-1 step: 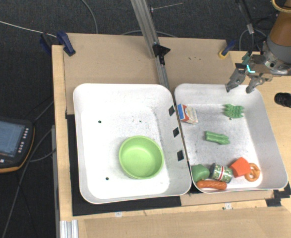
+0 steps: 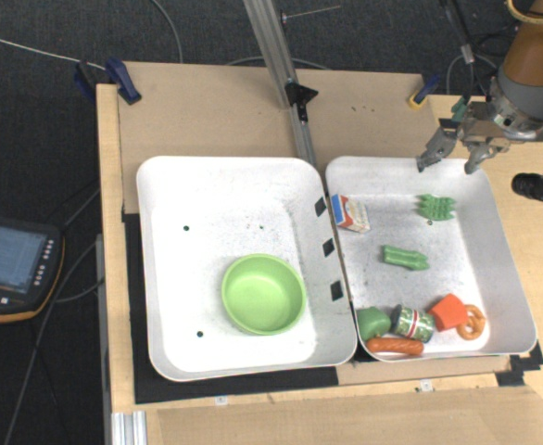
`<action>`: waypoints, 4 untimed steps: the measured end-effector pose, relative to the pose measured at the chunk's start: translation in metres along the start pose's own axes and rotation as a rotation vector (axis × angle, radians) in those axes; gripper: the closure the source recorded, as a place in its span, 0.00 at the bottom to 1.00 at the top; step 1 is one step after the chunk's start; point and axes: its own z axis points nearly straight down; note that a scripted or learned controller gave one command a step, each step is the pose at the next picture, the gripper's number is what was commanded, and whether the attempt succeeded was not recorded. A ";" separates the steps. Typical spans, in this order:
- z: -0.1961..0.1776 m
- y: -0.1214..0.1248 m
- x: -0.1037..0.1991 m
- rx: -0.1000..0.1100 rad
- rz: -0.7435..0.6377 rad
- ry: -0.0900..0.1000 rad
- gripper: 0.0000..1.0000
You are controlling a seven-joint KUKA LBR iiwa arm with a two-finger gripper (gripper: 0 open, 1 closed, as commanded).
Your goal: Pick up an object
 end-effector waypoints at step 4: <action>0.105 -0.001 0.003 -0.009 0.000 -0.003 1.00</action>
